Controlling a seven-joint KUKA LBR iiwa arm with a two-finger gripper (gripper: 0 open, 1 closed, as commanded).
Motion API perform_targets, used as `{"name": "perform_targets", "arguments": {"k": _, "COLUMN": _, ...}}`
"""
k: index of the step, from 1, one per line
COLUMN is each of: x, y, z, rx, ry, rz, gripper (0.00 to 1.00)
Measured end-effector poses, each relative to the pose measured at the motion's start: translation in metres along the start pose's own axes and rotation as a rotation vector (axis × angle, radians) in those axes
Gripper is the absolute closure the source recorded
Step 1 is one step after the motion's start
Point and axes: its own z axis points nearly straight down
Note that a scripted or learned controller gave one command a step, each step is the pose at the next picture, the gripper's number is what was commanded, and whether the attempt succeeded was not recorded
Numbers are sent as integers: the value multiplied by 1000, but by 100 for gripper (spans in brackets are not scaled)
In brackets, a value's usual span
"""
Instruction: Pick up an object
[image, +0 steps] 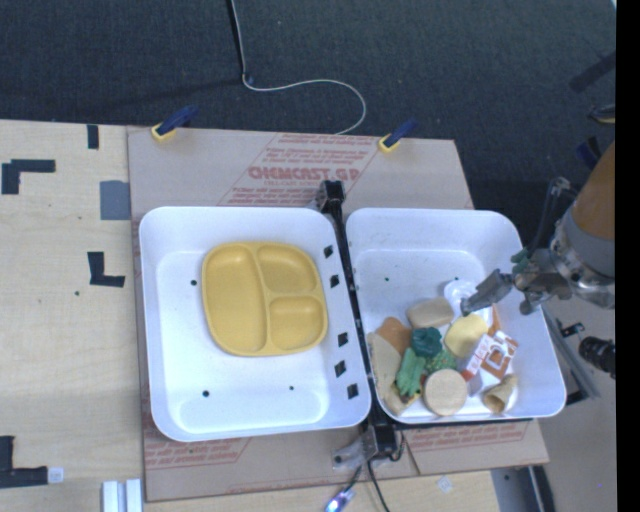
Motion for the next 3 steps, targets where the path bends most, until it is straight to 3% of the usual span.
{"name": "perform_targets", "arguments": {"k": 1, "x": 39, "y": 15, "z": 94, "rx": 7, "ry": 2, "rz": -2, "gripper": 0}}
{"name": "perform_targets", "arguments": {"k": 2, "x": 69, "y": 21, "z": 167, "rx": -6, "ry": -9, "rz": 4, "gripper": 0}}
{"name": "perform_targets", "arguments": {"k": 3, "x": 72, "y": 80, "z": 118, "rx": -8, "ry": -2, "rz": -2, "gripper": 0}}
